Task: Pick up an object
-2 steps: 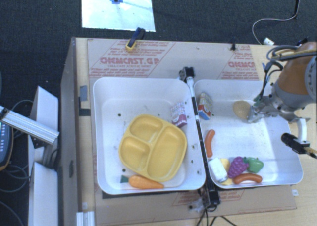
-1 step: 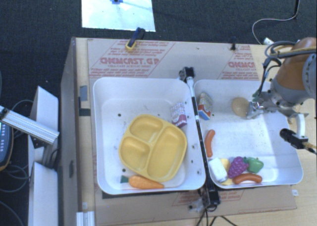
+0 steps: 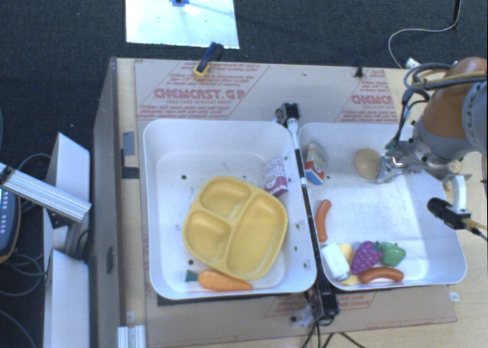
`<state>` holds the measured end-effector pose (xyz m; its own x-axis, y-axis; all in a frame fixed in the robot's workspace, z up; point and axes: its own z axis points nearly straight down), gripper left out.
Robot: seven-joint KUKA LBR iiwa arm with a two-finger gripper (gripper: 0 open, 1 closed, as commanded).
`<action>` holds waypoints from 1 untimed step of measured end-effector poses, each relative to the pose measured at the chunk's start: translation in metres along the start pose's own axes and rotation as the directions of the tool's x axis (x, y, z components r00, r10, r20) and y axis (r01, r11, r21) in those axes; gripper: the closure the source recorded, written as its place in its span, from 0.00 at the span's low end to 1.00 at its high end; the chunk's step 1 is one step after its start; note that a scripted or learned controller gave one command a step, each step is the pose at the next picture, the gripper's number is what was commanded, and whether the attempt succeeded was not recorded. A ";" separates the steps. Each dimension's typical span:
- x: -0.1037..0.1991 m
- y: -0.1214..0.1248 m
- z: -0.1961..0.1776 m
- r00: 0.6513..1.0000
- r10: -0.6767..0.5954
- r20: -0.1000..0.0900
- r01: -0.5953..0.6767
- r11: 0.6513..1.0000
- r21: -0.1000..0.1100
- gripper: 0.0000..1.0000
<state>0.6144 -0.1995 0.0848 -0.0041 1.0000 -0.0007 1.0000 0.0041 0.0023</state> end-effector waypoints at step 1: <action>0.024 -0.031 -0.056 1.000 0.001 -0.001 -0.001 1.000 -0.001 1.00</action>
<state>0.5832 -0.1761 0.1407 -0.0031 1.0000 -0.0002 1.0000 0.0031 0.0036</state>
